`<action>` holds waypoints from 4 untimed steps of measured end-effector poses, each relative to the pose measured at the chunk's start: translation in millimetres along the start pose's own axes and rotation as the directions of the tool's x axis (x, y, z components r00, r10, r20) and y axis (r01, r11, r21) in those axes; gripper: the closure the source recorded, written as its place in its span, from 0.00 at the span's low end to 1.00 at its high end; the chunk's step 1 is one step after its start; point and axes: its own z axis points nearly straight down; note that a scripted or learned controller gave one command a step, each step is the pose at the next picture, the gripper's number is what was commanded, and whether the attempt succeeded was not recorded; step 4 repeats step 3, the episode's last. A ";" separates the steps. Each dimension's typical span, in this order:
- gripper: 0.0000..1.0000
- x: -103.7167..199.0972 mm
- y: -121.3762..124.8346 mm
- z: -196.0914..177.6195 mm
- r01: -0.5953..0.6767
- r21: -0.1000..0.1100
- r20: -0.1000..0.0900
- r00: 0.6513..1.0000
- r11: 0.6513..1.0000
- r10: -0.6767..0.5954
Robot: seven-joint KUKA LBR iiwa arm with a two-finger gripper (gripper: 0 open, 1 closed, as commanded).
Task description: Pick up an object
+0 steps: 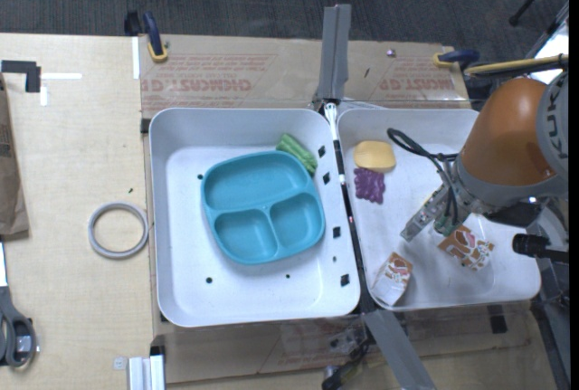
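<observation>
Since the end effector point(423, 223) sits low in the right bin point(425, 284) w/ its metal tip angled toward the bin's middle, the next few moments look like the risky part. Can't tell if it's apart or together: the wrist and cables cover most of it, and nothing is visibly clamped in it.

Candidate objs, all in the right bin: a small printed packet point(467, 247) just beside the tip on its right, a cup-like printed container point(393, 278) lying near the front wall, a purple grape bunch point(369, 185) and a yellow piece point(374, 156) touching or nearly touching each other toward the back. The left bin point(172, 225) holds a blue divided plate point(262, 205) w/ a green item point(298, 152) at its far edge.

Likely failure modes, judged from the layout:
- Tip lands btwn packet and container, closes on bare bin floor.
- Flat packet slides away instead of lifting; little for a two-finger grip to bite.
- Container rolls when nudged, since it lies on its side.
- Arm's bulk over the right side may bump the packet while descending.

A tape ring point(118, 229) lies on the table point(72, 153), well apart from all this.
</observation>
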 end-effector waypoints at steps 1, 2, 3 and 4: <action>1.00 -92.2 23.5 -96.1 -0.152 -0.002 0.006 0.988 0.988 0.152; 1.00 -59.8 6.1 -99.4 -0.131 0.000 0.004 0.991 0.991 0.131; 1.00 -50.0 65.7 -8.7 -0.210 0.000 0.003 0.978 0.978 0.210; 1.00 -50.0 65.7 -8.7 -0.210 0.000 0.003 0.978 0.978 0.210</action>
